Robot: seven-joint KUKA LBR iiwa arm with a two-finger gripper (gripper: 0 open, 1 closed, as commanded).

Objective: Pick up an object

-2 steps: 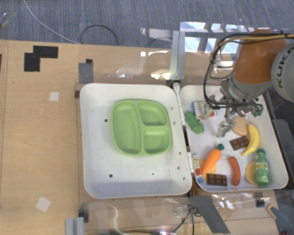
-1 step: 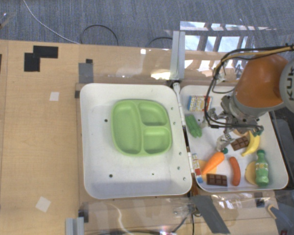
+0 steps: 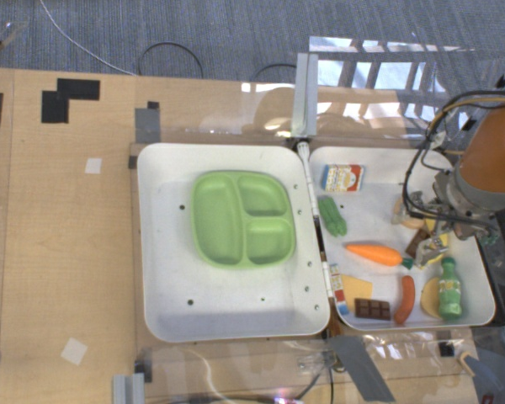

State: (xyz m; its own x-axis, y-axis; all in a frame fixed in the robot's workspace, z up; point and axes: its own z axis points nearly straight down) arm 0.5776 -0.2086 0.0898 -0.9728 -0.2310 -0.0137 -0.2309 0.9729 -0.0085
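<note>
The gripper (image 3: pixel 427 241) hung low over the right bin (image 3: pixel 379 204), beneath the arm's orange band (image 3: pixel 492 154) and a tangle of black cables (image 3: pixel 421 162). Whether it was open or shut, and whether it had hold of anything, could not be told: the wrist hid most of it, and only small dark and pale parts showed at its lower end.

Just to the gripper's left lay an orange carrot (image 3: pixel 374 254), its green tip close to the gripper. Just below the gripper and a little to its right stood or lay a green bottle (image 3: pixel 449 288) with a yellow label, resting against something yellow (image 3: pixel 430 293). Below the gripper and slightly left was a red sausage (image 3: pixel 405 299), and beside that, further left, a brown chocolate bar (image 3: pixel 372 310). A small pale object (image 3: pixel 401 215) sat just up and left of the gripper, partly behind the cables.

Further to the gripper's left, near the wall shared by the two bins, lay a green vegetable (image 3: pixel 332 215), and above it a small white and red carton (image 3: pixel 342 178). A flat card-like item (image 3: pixel 336 284) lay against the same wall lower down.

Well to the gripper's left, in the left bin (image 3: pixel 164 251), a green divided plate (image 3: pixel 242 219) with three compartments lay flat. Both bins stood on the wooden bench (image 3: pixel 59 251).
</note>
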